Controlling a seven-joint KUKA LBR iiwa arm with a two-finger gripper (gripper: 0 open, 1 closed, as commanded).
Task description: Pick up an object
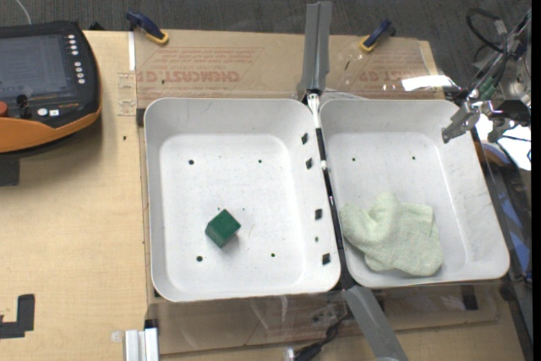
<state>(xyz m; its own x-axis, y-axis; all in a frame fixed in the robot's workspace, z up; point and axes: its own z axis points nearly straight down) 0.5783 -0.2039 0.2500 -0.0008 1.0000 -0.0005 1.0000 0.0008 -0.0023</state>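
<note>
A small green cube (223, 227) lies in the left bin (169, 131), toward its front and left of centre. A crumpled pale green cloth (395, 234) rests in the front part of the right bin (473, 207). My gripper (459, 123) hangs over the right bin's far right corner, well apart from both objects, with cables bunched behind it. Nothing is visibly held in it.
A teach pendant (42, 84) sits on the bench at the far left. Two clamps (148, 27) (376, 35) pin the cardboard sheet behind the bins. A grey bar (317, 46) runs along the seam between the bins.
</note>
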